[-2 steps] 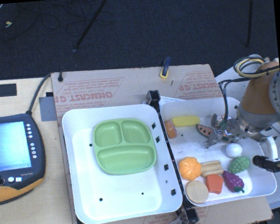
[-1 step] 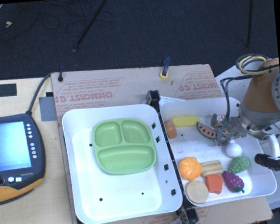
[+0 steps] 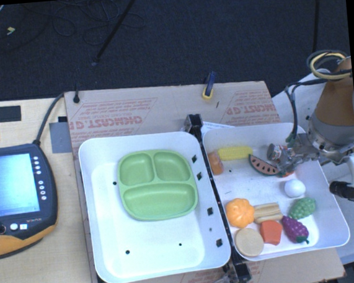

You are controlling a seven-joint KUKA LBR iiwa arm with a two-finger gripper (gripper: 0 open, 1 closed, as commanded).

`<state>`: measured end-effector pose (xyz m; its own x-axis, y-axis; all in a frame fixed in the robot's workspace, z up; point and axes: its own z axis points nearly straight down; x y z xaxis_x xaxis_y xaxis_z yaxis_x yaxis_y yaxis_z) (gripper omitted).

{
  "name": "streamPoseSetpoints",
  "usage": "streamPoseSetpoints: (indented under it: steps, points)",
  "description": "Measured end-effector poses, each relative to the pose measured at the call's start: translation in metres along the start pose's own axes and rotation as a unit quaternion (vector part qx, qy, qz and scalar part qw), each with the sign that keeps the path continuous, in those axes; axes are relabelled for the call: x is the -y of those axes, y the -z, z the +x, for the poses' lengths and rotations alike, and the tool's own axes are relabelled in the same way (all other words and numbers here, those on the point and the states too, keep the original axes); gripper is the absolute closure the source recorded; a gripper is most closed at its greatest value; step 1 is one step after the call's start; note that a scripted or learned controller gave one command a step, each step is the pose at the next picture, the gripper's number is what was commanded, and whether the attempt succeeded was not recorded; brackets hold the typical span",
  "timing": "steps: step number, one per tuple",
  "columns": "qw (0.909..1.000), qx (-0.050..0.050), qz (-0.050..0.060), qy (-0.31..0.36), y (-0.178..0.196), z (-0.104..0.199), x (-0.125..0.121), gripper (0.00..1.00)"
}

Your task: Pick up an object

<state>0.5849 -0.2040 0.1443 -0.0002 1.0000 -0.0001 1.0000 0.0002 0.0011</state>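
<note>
Gripper (image 3: 283, 160): low inside the right bin (image 3: 336, 237), near its far wall; whether it is open or closed cannot be told from this angle, and nothing can be made out held in it.
Watermelon slice (image 3: 263, 165): just beside the gripper on the side away from the arm, lying flat on the bin floor; whether the two touch is unclear.
White egg (image 3: 294, 188): near the gripper, on its near-camera side, apart from it.
Yellow corn (image 3: 234, 153): beyond the watermelon slice, further from the gripper, by the far wall.
Orange cup (image 3: 215, 163): past the corn, against the wall shared with the left bin.
Green grapes (image 3: 302, 207): beyond the egg, towards the camera.
Purple grapes (image 3: 295, 228): just beyond the green grapes, near the front wall.
Red piece (image 3: 271, 232): beside the purple grapes.
Orange fruit (image 3: 240, 212): well apart from the gripper, touching a beige stick bundle (image 3: 266, 212).
Tan round disc (image 3: 249, 241): front corner, furthest from the gripper in this bin.
Arm (image 3: 335, 107): rises from the gripper towards the view's right, orange band above the wrist.
Left bin (image 3: 106, 250): well apart from the gripper; it holds a green divided plate (image 3: 157, 184).
</note>
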Motion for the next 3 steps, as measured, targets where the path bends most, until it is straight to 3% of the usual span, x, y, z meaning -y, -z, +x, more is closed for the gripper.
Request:
streamPoseSetpoints:
  steps: [1, 2, 3]
  points:
    - [1.0, 0.0, 0.001, -0.002, 0.055, -0.005, 0.009, 1.0]
    - [1.0, 0.0, 0.0, 0.0, 0.085, -0.006, 0.009, 1.0]
    - [1.0, -0.001, 0.003, 0.001, 0.079, 0.037, 0.016, 1.0]
